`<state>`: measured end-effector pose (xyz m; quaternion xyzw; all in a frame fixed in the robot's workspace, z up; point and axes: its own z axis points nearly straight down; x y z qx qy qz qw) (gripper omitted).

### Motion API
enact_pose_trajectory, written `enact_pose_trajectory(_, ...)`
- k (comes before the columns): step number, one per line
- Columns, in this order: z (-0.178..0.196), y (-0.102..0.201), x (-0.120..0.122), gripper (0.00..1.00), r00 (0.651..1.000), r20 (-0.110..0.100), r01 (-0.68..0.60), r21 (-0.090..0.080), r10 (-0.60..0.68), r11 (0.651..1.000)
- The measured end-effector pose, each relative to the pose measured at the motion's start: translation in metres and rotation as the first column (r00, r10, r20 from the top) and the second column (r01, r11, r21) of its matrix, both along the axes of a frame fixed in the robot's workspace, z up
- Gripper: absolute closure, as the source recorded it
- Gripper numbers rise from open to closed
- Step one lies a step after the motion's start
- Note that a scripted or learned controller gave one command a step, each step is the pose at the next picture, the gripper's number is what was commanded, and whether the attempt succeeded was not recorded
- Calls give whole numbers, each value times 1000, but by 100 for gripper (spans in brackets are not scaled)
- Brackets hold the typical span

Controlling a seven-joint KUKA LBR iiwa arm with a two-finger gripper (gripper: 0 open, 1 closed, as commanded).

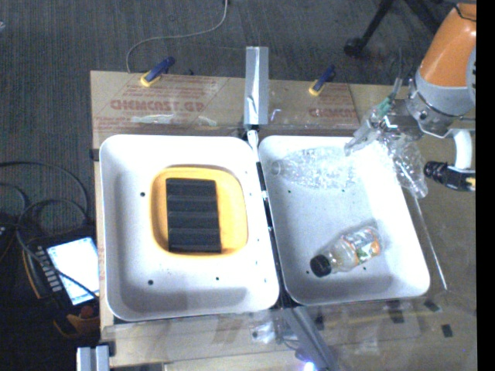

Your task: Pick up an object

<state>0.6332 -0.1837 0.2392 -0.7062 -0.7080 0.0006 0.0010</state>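
Lying on its side near the front of the right bin (402,207) was a clear plastic bottle (348,251) with a black cap and a colourful label. My gripper (380,127) was above that bin's far right corner, well apart from it; I cannot tell how wide my fingers stood.

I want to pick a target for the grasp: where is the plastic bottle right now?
The plastic bottle lies on its side in the right bin, near its front edge, black cap toward the left bin.
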Motion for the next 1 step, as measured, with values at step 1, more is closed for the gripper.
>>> enact_pose_trajectory(1, -64, -20, -52, 0, 955, 0, -296, -1, 296, 955)
